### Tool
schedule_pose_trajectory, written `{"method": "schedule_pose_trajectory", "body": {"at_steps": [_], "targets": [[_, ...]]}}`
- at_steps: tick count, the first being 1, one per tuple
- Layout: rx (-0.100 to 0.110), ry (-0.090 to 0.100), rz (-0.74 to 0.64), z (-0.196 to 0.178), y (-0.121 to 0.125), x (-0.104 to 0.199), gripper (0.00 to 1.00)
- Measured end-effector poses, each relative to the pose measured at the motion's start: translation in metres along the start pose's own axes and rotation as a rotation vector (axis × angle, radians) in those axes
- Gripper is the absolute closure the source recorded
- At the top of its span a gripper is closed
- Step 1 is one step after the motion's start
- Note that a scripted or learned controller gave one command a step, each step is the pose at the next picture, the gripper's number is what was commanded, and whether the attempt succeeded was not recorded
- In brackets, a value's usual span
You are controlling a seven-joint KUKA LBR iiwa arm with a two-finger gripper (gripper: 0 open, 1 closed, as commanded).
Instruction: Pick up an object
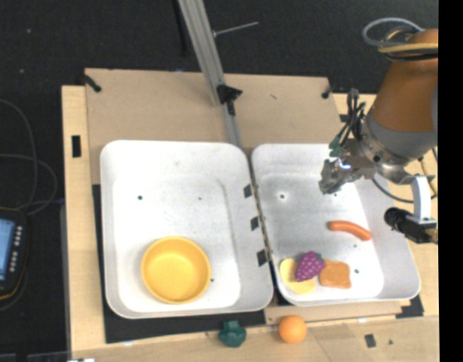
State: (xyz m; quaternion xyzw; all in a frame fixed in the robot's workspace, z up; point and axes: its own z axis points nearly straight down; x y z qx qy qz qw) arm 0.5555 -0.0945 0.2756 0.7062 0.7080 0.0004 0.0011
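In the right bin [292, 172] lie an orange carrot-like stick [349, 230], a purple grape bunch [310, 264] on a yellow piece [295, 275], and an orange-brown toast-like slab [335, 275]. My gripper [332, 182] hangs over the upper right part of that bin, above and slightly left of the carrot. Nothing shows between its fingers. A yellow bowl [176, 269] sits in the left bin [171, 172] near its front.
An orange ball [292, 329] and a small green object [232, 334] rest on the bench in front of the bins. A slanted metal rail [205, 51] rises from between the bins toward the back. A dark device [1, 255] lies at the far left.
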Motion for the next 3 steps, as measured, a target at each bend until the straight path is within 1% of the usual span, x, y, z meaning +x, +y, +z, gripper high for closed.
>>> {"method": "schedule_pose_trajectory", "body": {"at_steps": [1,2,3], "targets": [[0.001,0.001,0.000,-0.003,0.000,0.055,1.00],[0.001,0.001,0.000,0.014,0.000,0.104,1.00],[0.000,0.002,-0.001,0.008,-0.007,0.154,1.00]]}}
